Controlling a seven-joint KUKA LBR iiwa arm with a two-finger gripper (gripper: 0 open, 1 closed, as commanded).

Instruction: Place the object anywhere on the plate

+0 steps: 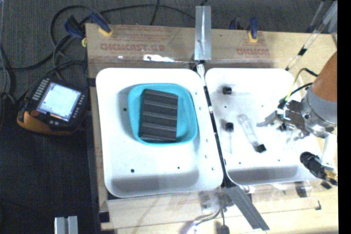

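A dark grey ribbed block [159, 114] lies flat on the blue plate [188, 118], which sits in the left bin [115, 161]. The block covers most of the plate's middle. My gripper [281, 120] hovers over the right side of the right bin [241, 167], far from the plate and block. Nothing shows in its grasp.
In the right bin lie a clear tube-like piece [249, 133] and three small black bits [226, 90] [229, 126] [261, 147]. A metal bar [203, 35] stands behind the divide between the bins. A handheld pendant [55, 104] rests on the floor at left.
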